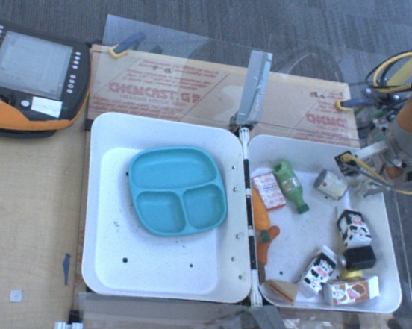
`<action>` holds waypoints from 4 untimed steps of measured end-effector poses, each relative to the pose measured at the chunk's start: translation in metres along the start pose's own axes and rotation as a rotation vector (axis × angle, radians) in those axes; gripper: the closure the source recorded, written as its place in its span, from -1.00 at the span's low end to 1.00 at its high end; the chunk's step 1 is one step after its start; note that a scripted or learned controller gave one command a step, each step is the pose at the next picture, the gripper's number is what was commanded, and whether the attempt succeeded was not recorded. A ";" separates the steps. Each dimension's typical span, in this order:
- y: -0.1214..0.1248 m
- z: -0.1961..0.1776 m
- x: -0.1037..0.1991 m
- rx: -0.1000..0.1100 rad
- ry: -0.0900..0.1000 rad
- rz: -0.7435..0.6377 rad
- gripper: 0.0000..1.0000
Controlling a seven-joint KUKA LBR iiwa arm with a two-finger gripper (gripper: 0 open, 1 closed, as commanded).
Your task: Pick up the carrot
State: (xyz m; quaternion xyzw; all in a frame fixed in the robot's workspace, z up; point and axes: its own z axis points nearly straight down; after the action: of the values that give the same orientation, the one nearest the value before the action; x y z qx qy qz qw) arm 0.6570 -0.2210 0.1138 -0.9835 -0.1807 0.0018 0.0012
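Observation:
The carrot (260,213) is orange and lies along the left wall of the right bin (394,252), its tip pointing to the near side. A small red piece (269,235) rests against its lower end. My gripper (364,181) hangs over the bin's far right corner, well to the right of the carrot and apart from it. A pale grey cup-like thing (331,185) lies just left of the gripper.
A green bottle (291,185) and a red-and-white packet (268,188) lie near the carrot's top. Two cow-patterned cartons (353,227) (318,271), a black block (360,257), a snack box (351,290) and a tan shell shape (280,290) sit nearer. A blue divided plate (178,191) occupies the left bin (102,206).

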 end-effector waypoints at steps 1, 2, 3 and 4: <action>-0.031 -0.015 0.014 -0.001 0.001 -0.027 -1.00; -0.032 -0.025 0.015 -0.001 0.000 -0.030 1.00; -0.032 -0.025 0.015 -0.001 0.000 -0.030 -1.00; -0.005 -0.076 0.003 -0.004 0.004 -0.113 -1.00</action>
State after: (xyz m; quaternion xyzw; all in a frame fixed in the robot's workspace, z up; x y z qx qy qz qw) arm 0.6583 -0.2157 0.1897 -0.9718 -0.2357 -0.0003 -0.0003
